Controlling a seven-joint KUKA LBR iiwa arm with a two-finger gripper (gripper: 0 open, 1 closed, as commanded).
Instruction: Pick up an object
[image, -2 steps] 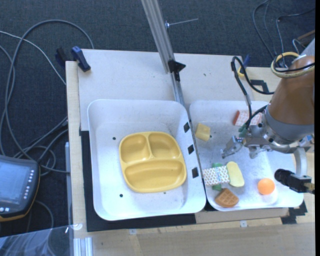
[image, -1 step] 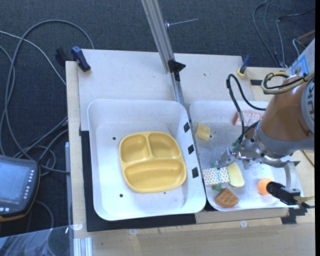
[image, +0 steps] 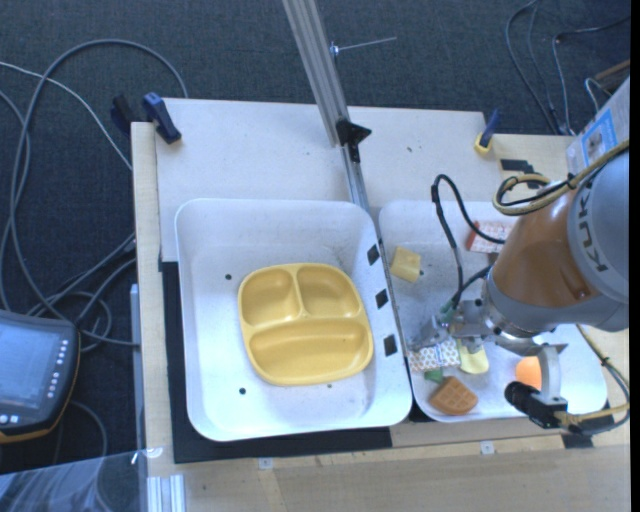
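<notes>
My gripper (image: 448, 327) hangs low over the front half of the right bin (image: 425, 215), the grey and orange arm reaching in from the right. Just below it lies a small patterned packet (image: 435, 357), with a pale yellow piece (image: 474, 360) beside it. A brown waffle-like toy (image: 455, 397) rests at the bin's front edge. An orange ball (image: 527, 371) sits to the right, partly behind the arm. A yellow block (image: 405, 264) lies alone near the bin's left wall. A red and white packet (image: 487, 236) lies at the back.
The left bin (image: 200, 300) holds a yellow divided plate (image: 304, 323). A metal pole (image: 330, 90) runs down between the bins. A black cable (image: 450, 225) loops over the right bin. Blue clamps (image: 160, 115) sit at the bench's back corners.
</notes>
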